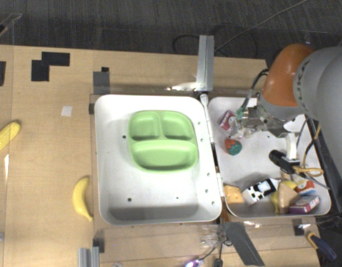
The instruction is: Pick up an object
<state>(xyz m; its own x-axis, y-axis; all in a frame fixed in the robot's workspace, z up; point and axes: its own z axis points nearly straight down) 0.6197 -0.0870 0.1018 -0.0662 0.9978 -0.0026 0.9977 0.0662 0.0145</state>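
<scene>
My gripper hangs over the upper left part of the right bin, reaching in from the right. Just left of it lies a red and white packet. A small red and green toy fruit sits right below the gripper, close to it. Whether the gripper touches either one I cannot tell. Along the bin's front wall lie a tan cracker-like piece, a black and white toy cow, a yellow block and a purple packet.
The left bin holds a green divided plate. Outside the bins, on the wooden bench, lie a banana and a corn cob at the left. A metal post stands behind the gap between the bins.
</scene>
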